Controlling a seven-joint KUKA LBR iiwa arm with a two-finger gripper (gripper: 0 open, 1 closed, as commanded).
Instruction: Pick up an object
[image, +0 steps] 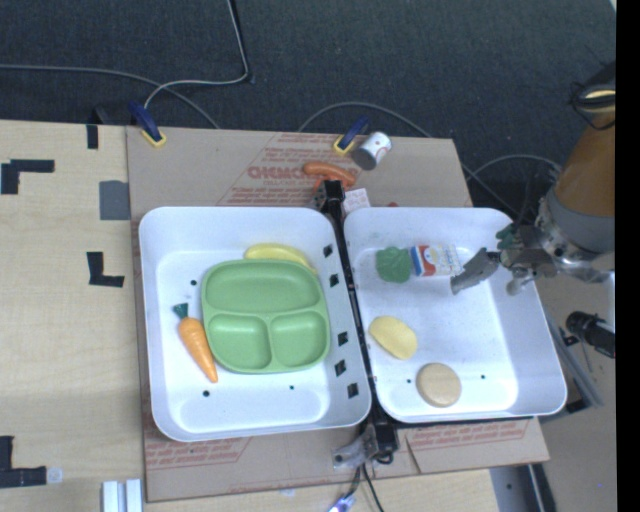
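A KUKA arm (585, 200) reaches from the right over the right bin (520, 370), its tool (485, 268) hanging above the bin's upper right part. Whether the tool's fingers are apart or together cannot be told, and nothing shows between them. Just left of the tool lies a small carton (436, 260), touching a green broccoli (394, 264) further left. Below them in the same bin rest a yellow lemon (394, 337) and a tan round piece (439, 384). Left of this bin, the second bin (165, 400) holds a green tray (266, 314), a carrot (197, 345) and a banana (275, 254). Both bins sit on the tabletop (60, 330).
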